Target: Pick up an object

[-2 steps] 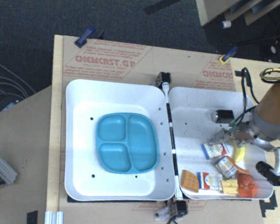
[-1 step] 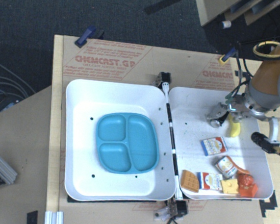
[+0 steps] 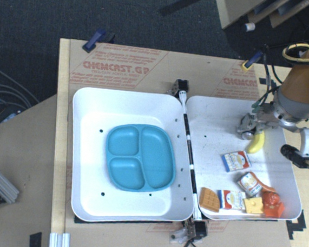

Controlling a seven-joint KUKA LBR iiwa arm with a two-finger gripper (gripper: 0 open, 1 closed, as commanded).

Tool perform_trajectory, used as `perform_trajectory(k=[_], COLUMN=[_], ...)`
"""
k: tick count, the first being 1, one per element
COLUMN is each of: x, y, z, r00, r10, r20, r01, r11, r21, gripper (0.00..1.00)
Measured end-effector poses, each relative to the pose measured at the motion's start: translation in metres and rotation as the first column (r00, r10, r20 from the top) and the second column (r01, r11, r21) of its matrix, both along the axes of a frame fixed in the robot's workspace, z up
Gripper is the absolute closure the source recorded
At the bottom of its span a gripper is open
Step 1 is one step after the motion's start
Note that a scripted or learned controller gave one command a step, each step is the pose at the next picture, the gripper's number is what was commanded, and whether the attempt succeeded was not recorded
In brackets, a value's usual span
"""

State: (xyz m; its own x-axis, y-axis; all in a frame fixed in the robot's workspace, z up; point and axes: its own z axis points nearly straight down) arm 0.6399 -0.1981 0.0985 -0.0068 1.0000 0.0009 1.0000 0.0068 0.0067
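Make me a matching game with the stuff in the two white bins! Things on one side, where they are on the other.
Things:
1. blue divided plate
2. banana
3. waffle
4. red toy

Places:
A. right bin, near corner on the side away from the left bin
B. right bin, just under the pincer
C. middle of the left bin
D. right bin, near corner beside the left bin

Pairs: 1-C, 2-B, 3-D, 4-A

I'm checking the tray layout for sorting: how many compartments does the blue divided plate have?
3. The blue plastic divided plate lies in the left white bin: one compartment upper left, one tall compartment along its right side, one at lower left. Nothing hides any of them.
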Motion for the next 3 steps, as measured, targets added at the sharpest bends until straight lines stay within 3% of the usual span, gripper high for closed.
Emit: perform_trajectory(k=[1, 2, 3], x=[-0.030, -0.095, -0.123], y=[0.083, 0.172, 0.231], z=[0.075, 0.144, 0.160], r00=[1.000, 1.000, 1.000], r10=[-0.004, -0.005, -0.005], r20=[-0.006, -0.008, -0.011], r01=[0.004, 0.005, 0.005], r11=[1.000, 1.000, 1.000], r21=[0.001, 0.001, 0.001], gripper=[1.00, 1.00, 1.00])
